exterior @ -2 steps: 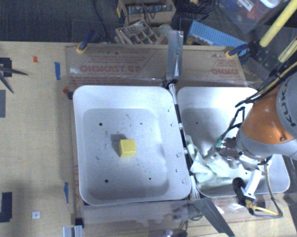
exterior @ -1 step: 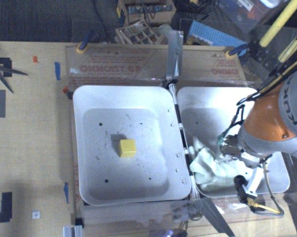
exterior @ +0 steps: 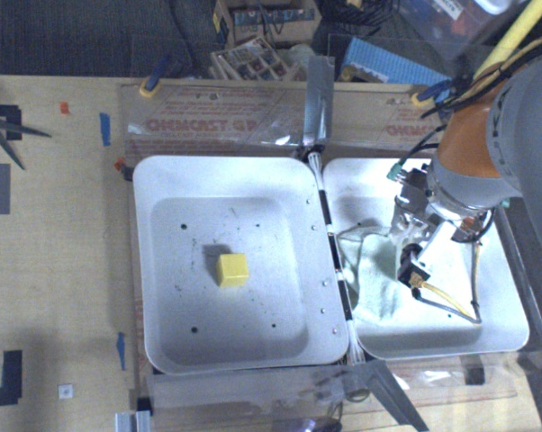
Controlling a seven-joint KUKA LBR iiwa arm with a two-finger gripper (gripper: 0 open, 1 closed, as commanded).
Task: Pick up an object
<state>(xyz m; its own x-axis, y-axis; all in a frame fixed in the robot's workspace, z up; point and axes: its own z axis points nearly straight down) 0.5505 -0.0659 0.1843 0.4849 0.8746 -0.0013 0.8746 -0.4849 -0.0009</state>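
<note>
A small yellow cube (exterior: 233, 269) lies near the middle of the left bin (exterior: 163, 196), by itself. In the right bin (exterior: 505, 327) a pale, crumpled, cloth-like thing (exterior: 372, 286) lies against the left wall. My gripper (exterior: 402, 238) hangs low over the right bin, right at the upper right edge of that pale thing. The wrist and its fittings hide the gripper's tip, and I see nothing held in it.
The metal divider (exterior: 329, 241) between the two bins runs just left of the gripper. The grey arm with its orange band (exterior: 465, 147) covers the upper right part of the right bin. Dark specks dot the left bin's floor.
</note>
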